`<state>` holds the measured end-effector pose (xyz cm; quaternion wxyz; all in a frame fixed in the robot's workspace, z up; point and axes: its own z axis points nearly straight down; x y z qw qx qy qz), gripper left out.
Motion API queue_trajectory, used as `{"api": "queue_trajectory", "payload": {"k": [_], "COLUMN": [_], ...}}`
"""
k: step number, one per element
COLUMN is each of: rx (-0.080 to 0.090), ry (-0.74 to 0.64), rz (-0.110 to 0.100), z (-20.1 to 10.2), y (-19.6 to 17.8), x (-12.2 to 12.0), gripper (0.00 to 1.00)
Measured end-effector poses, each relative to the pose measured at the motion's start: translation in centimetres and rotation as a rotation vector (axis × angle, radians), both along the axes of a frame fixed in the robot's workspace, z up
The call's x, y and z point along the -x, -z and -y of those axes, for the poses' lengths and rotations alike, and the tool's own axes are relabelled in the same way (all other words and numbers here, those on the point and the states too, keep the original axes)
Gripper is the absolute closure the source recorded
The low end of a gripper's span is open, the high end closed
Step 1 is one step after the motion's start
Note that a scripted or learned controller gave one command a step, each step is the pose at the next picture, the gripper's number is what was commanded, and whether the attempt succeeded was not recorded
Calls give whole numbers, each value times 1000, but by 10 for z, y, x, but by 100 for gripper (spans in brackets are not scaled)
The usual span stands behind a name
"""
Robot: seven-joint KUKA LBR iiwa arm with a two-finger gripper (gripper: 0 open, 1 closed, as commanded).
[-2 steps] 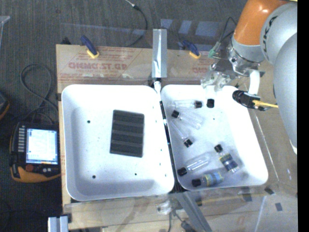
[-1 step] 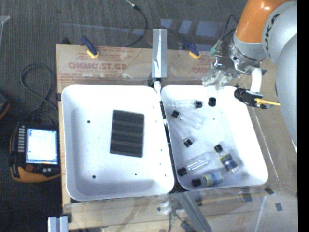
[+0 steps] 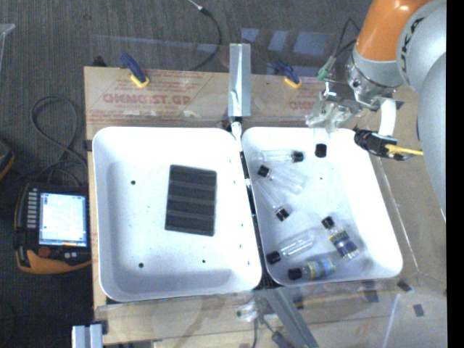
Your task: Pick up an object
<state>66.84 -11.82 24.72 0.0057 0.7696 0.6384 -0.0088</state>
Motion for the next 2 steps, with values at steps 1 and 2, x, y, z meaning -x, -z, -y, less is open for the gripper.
{"api": "queue_trajectory", "payload": {"k": [1, 2], "rx": [3, 3], "ry": [-1, -1], "rz": [-1, -1], "z": [0, 0], "y": [-9, -9], "x": [0, 0], "gripper": [100, 0]}}
